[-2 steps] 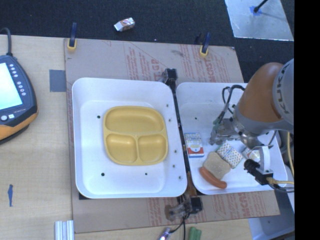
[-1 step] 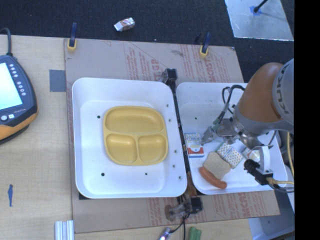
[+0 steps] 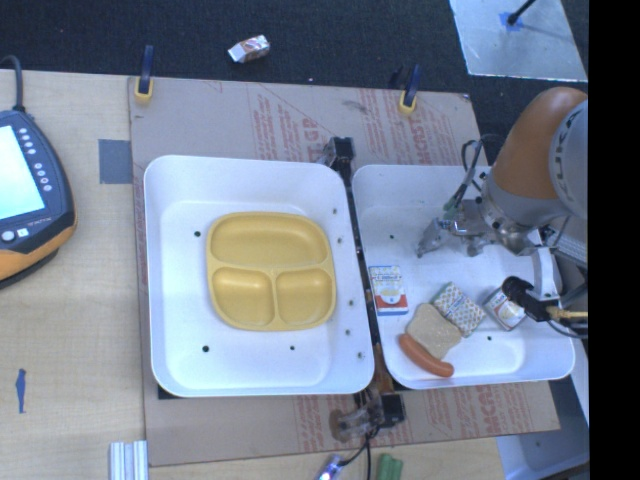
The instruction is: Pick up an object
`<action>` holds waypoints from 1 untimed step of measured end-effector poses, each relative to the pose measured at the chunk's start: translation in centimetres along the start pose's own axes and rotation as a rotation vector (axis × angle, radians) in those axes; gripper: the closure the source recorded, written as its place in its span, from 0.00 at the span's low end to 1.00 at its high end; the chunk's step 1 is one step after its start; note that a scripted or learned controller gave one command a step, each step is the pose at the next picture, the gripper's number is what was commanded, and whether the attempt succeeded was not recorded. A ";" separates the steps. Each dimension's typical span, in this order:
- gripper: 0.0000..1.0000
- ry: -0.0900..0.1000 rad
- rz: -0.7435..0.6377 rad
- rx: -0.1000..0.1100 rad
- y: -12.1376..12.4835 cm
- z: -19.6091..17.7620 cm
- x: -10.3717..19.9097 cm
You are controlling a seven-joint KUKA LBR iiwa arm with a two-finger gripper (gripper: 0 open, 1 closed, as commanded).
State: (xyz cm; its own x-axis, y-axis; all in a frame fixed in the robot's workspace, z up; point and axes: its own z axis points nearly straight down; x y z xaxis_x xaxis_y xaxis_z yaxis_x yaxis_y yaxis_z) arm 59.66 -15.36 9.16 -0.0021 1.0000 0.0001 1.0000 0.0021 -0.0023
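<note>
The end effector [image 3: 452, 236] sits low over the upper part of the right bin [image 3: 400, 193]. Whether its fingers are apart or together cannot be told from this view, and nothing is seen between them.

The candidate objects lie near the bin's front edge: a small carton [image 3: 387, 290], a patterned packet [image 3: 459, 308], a tan block [image 3: 433, 330] and a sausage [image 3: 426, 358], with a small can [image 3: 504, 309] further right. The packet, block and sausage touch or overlap one another. The carton lies apart from them, just beside the wall shared with the left bin [image 3: 170, 268].

For a clean grasp, the carton appears the best target: the fingers should straddle its short sides, clear of that wall. The cluster risks a double pick.

Open room lies in the bin's middle. The front rim is close behind the sausage. The left bin holds a yellow tray [image 3: 270, 268].
</note>
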 end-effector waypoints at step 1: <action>0.00 0.000 -0.004 0.002 -6.0 0.0 0.7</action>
State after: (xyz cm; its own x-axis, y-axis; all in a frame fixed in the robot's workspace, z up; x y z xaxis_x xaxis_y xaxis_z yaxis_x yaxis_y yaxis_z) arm 53.62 -14.69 9.14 -0.0056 1.0000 -0.0004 1.0000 0.0056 -0.0039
